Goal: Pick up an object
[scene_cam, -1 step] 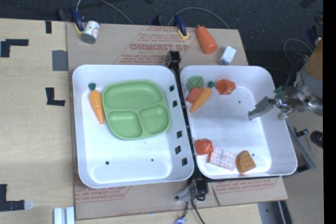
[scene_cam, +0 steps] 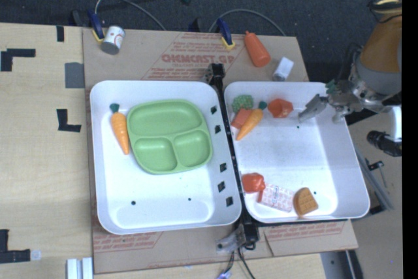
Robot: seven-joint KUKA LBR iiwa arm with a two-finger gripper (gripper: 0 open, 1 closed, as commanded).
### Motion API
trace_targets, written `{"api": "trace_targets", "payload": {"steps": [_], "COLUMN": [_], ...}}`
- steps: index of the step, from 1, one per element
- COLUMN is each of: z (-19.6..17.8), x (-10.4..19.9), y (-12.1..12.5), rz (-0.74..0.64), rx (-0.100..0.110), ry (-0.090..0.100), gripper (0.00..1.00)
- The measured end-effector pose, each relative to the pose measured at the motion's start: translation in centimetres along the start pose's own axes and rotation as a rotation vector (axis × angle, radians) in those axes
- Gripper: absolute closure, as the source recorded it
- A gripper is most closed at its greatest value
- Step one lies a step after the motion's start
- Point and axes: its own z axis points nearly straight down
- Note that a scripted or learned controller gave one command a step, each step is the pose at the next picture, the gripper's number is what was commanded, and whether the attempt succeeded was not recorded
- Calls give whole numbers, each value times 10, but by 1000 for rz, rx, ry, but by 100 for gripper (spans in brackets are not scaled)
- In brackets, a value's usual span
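Note:
My gripper [scene_cam: 324,112] hangs over the upper right corner of the right bin [scene_cam: 339,160], open, with nothing between its fingers. Left of it, along that bin's far side, lie a red toy [scene_cam: 281,108], an orange carrot [scene_cam: 249,123] with a red piece against it, and a green vegetable [scene_cam: 243,102]. By the near edge of the same bin sit a red item [scene_cam: 252,181], a pink-and-white packet [scene_cam: 277,198] and a brown bread-like piece [scene_cam: 304,201].
The left bin [scene_cam: 108,160] holds a green divided plate [scene_cam: 170,136] and a second carrot [scene_cam: 119,129]. Behind the bins, on the cardboard, are an orange bottle [scene_cam: 257,49], a small white block [scene_cam: 283,67], a can [scene_cam: 113,39] and two clamps.

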Motion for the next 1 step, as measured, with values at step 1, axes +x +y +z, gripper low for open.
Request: {"api": "trace_targets", "payload": {"steps": [1], "z": [96], "x": [61], "y": [68], "rz": [-1], "rx": [-6], "ry": [-1], "gripper": [0]}}
